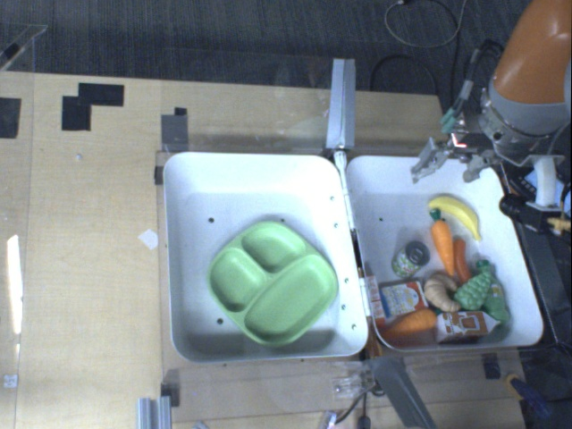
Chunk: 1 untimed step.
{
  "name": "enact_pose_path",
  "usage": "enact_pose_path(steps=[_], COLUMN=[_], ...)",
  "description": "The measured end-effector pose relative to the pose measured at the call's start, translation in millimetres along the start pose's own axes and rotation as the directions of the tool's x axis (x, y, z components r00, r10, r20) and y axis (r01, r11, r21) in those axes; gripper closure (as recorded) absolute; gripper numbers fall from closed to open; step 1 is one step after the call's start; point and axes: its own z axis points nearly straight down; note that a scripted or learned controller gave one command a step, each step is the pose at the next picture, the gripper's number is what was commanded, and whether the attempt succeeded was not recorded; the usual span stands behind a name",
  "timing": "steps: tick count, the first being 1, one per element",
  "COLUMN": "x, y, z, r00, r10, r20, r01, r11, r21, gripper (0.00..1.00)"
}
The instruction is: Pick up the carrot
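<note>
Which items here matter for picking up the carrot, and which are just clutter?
Job:
carrot
tool, hovering above the right bin's top edge

Lying about:
banana
green divided plate in the left bin
small can
juice cartons

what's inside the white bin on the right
The right white bin holds a yellow banana, an orange carrot, a small round can, small cartons and a green toy, heaped together. Whatever lies beneath the heap is covered.
</note>
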Motion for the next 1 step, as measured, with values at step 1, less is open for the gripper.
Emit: enact_pose_path(steps=[1], x=[-2.9], y=[-52.1], z=[138.5], r00=[0.960], r10=[-0.280], r20=[-0.001], r01=[0.280], r11=[0.960], r21=[0.001], gripper=[0.00])
